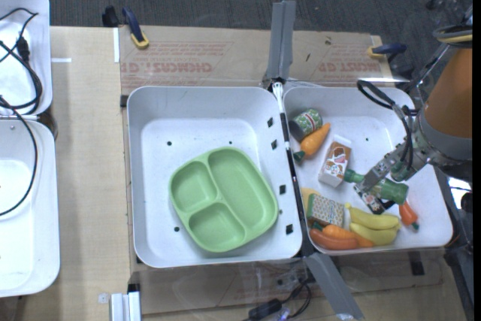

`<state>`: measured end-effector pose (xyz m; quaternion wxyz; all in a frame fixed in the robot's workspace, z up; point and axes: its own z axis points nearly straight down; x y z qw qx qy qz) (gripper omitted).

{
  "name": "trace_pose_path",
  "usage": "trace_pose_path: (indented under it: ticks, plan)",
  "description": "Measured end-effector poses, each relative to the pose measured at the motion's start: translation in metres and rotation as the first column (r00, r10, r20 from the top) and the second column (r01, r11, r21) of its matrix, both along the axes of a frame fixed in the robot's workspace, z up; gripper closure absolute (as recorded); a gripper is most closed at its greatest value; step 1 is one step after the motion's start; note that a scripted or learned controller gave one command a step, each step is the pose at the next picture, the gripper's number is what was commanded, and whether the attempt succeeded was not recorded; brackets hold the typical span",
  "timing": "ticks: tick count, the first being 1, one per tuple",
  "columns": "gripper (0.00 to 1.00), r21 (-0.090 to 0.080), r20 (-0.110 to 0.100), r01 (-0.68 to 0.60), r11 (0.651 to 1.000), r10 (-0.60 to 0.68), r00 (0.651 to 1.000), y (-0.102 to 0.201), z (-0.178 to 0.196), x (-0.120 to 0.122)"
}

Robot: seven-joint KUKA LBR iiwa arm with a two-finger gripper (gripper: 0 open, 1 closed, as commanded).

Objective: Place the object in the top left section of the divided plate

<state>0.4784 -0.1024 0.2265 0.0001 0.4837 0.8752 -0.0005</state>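
While no toy has yet left the right bin [434,233], the step in hand is judged to be acquisition: selecting and gripping one object from the pile. Which object is intended cannot be settled from the view. The nearest candidate is a small green-stemmed piece [392,192] lying directly under the gripper [373,189], touching or just beside its tip. Whether the gripper's state is parted or closed cannot be told, and nothing is visibly clamped, so no hold should be assumed.

Surrounding items, working outward:
- a carton with a red-and-white face [335,163], just left of the gripper;
- two bananas [376,225] and a small carrot [408,214], just below it;
- a second carrot [336,235] and a patterned packet [326,209] at the near left corner;
- a third carrot [313,139] and a green can [307,120] toward the far left corner.

The green divided plate [223,198] lies in the left bin [143,162], well apart from the gripper, with all three sections bare. The plate is turned at an angle; the top left section is judged to be the small compartment [194,187] on its left side.

The next move calls for a confirmed grasp, a lift clear of the bin walls, a traverse left across the divider [282,49], and a release over that compartment.
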Motion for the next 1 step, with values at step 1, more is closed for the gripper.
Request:
trace_pose_path:
  ticks: [1]
  plan:
    - [1.0, 0.001, -0.002, -0.079, 0.997, 0.079, 0.997, 0.0058, -0.0221, -0.0007]
